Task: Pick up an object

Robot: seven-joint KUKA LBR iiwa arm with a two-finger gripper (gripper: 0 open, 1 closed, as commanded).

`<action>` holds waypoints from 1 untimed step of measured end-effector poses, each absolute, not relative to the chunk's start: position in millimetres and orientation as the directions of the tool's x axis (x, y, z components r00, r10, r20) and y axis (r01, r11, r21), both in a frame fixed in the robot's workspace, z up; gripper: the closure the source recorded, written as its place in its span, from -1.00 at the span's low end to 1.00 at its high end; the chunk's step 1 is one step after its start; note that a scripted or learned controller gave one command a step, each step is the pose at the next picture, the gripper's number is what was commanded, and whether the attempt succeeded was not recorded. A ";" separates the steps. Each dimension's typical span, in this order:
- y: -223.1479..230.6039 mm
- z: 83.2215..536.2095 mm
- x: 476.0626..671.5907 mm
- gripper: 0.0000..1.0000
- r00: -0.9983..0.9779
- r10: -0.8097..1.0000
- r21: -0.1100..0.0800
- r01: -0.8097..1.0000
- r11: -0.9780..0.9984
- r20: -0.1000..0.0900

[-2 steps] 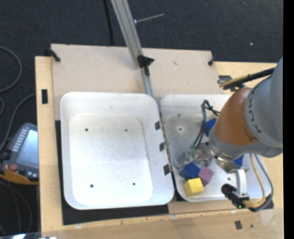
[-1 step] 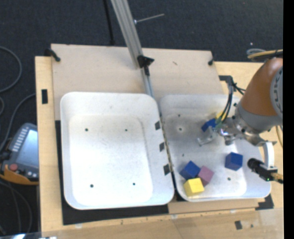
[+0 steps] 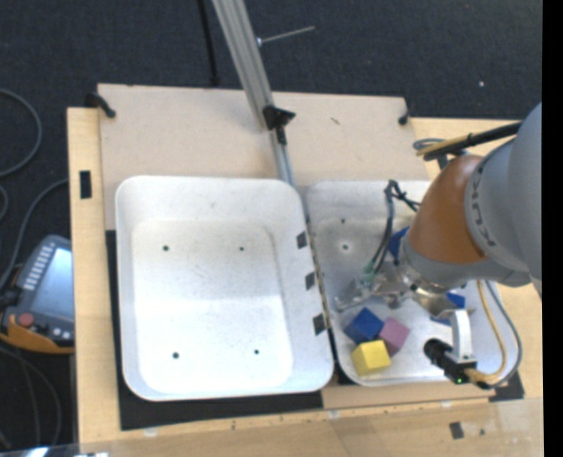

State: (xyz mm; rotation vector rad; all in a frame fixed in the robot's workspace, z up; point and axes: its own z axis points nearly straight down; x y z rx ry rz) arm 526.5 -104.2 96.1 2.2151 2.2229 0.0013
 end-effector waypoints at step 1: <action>-86.8 98.5 490.1 -1.00 0.003 1.000 0.009 1.000 -0.003 -0.003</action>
